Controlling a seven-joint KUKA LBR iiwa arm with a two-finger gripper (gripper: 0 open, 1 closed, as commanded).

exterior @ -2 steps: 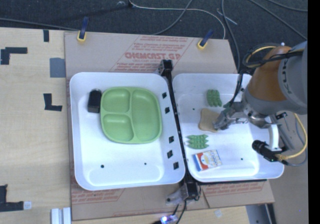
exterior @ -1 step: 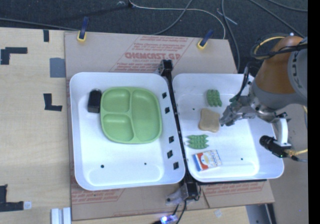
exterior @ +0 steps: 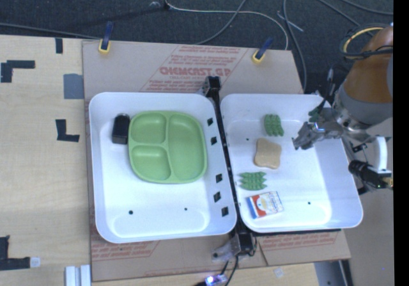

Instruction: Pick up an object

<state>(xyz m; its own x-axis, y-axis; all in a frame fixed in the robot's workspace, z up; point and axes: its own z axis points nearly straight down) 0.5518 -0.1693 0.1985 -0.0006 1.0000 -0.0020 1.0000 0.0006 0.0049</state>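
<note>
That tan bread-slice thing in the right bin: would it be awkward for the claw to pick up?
Probably a little. The tan slice lies flat on the right bin floor, so fingers may struggle to get around its edges. It looks like toy food, likely light and stiff. Flat-sided, it should slide, not roll.

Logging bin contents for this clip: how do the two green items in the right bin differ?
The upper green piece is compact and lies lengthwise up the bin, near the end effector; the lower green piece is flatter, spread sideways, beside the small carton. Both are green, bumpy and lie loose.
</note>
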